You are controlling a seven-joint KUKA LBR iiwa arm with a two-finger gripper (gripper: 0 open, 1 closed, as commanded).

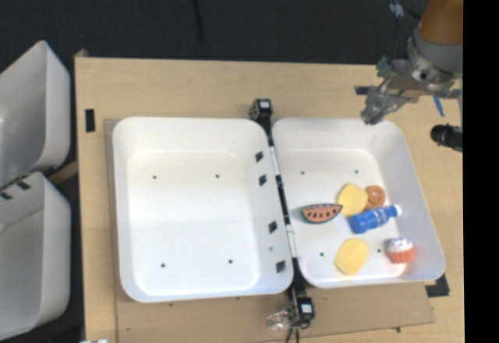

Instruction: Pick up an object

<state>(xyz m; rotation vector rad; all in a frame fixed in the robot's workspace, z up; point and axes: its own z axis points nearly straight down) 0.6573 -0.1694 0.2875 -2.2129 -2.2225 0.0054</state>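
My fingers (376,112): spread state indeterminate, nothing gripped, positioned above the right bin's (312,139) far right corner, away from the watermelon slice (321,213).

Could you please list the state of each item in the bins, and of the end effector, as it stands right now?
Watermelon slice: lying flat in the right bin, ungrasped.
Blue bottle: on its side, touching a yellow piece.
Upper yellow piece: flat, beside the ring.
Orange ring: lying flat.
Lower yellow piece: flat, apart from the others.
Red-and-white piece: resting near the bin's right wall.
End effector: raised over the bin's far corner, holding nothing.
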